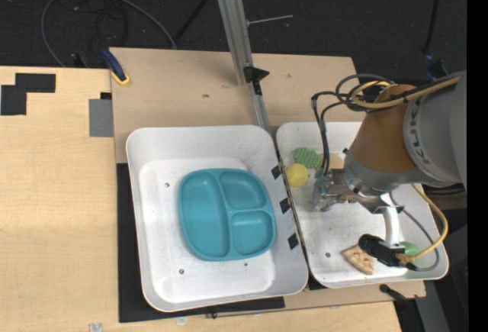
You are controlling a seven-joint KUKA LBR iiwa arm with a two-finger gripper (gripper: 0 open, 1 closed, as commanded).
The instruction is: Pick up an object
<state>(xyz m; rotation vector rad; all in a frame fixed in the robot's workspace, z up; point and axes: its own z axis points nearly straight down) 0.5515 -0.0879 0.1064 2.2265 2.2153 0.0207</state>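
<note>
Gripper (326,197) low in right bin (335,265), just beside yellow ball (296,175); green piece (306,156) behind ball. Finger state: you cannot tell. Risk: ball looks round, may roll against bin wall, so your grasp misses.

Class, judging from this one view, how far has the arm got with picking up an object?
Done: the gripper is down inside the right bin, near the yellow ball and green object. In hand: nothing visibly between its fingers. Left: grasping and lifting an item. The teal tray lies in the left bin.
</note>
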